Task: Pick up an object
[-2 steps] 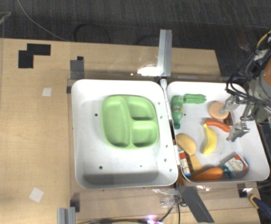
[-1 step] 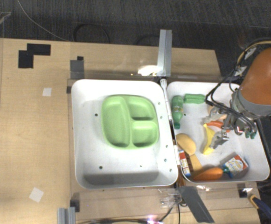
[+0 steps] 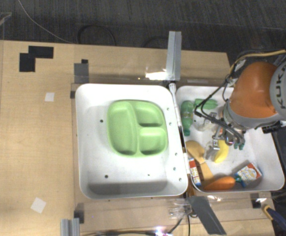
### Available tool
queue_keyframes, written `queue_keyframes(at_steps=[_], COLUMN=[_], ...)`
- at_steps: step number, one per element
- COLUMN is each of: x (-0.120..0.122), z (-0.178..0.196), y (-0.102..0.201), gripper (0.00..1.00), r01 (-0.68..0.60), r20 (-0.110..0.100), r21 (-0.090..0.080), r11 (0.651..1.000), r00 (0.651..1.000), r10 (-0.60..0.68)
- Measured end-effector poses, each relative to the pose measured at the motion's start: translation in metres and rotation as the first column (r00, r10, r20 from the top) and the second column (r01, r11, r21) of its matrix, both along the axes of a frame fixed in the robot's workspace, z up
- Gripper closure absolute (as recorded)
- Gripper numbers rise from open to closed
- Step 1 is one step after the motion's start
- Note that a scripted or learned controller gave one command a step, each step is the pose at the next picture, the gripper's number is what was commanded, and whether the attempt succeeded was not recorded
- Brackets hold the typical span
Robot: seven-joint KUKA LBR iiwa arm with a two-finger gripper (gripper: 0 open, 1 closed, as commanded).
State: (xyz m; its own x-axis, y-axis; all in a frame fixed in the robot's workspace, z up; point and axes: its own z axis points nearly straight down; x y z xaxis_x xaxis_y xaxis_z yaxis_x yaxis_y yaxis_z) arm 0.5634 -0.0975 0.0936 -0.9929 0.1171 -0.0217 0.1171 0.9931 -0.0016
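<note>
the carrot (image 3: pixel 220 183) and carton (image 3: pixel 247 173) lie at the near edge of the right bin (image 3: pixel 275 181), so any descent should stay clear of them. the gripper (image 3: pixel 221 144) hangs over the banana (image 3: pixel 223 153), fingers apart, one either side of it, nothing clamped yet. best to drop straight, centre on its middle, then close firmly. the banana is yellow, short, curved, lying mid-bin. farther off lies a green bottle (image 3: pixel 187 113).

A pale green tray (image 3: pixel 135 127) lies in a white bin (image 3: pixel 91 176); the other white bin (image 3: pixel 273 173) holds a yellow banana (image 3: pixel 222 152), an orange carrot (image 3: pixel 220 183) — and a green bottle (image 3: pixel 187 113).
</note>
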Motion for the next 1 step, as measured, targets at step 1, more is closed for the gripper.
queue_keyframes(at_steps=[1], x=[0.0020], z=[0.0122], y=[0.0017], gripper=[1.00], r01=[-0.008], r20=[0.005], r21=[0.000], r11=[1.000], r00=[1.000], r10=[0.008])
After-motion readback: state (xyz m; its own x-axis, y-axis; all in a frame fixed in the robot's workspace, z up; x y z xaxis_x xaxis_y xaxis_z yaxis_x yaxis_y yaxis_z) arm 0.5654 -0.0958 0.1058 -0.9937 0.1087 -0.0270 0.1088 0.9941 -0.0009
